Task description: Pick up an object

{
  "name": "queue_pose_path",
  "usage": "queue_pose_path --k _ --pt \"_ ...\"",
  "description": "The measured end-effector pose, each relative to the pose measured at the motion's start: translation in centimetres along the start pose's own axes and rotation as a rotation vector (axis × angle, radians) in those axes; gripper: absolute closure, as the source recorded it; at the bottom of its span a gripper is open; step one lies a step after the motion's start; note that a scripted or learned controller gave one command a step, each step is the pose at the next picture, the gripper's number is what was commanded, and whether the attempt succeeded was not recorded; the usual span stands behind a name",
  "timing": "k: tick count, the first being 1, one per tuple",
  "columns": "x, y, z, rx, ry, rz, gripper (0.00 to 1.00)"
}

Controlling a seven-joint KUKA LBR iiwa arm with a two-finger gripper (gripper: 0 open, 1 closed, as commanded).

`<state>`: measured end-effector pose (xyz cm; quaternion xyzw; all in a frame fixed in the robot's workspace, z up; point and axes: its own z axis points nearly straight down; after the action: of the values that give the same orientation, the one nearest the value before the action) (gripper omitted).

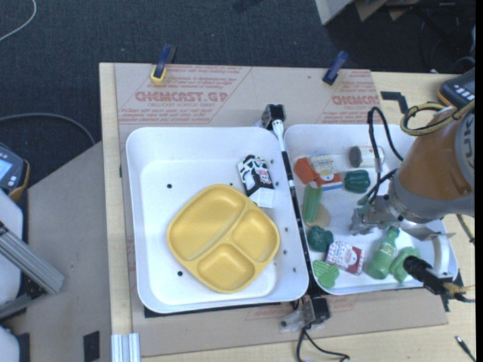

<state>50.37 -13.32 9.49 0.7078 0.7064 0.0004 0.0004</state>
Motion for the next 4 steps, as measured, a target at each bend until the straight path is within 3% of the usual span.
queue_pose_path --k 2,3,4 --pt "0.4 1.5 -10.1 -0.006 -0.003 -0.003 1.00" --pt "0.4 1.6 -13.2 -0.005 -0.002 -0.003 1.00" --pt "5.4 3.9 -12.1 -0.002 0.000 -0.008 1.00"
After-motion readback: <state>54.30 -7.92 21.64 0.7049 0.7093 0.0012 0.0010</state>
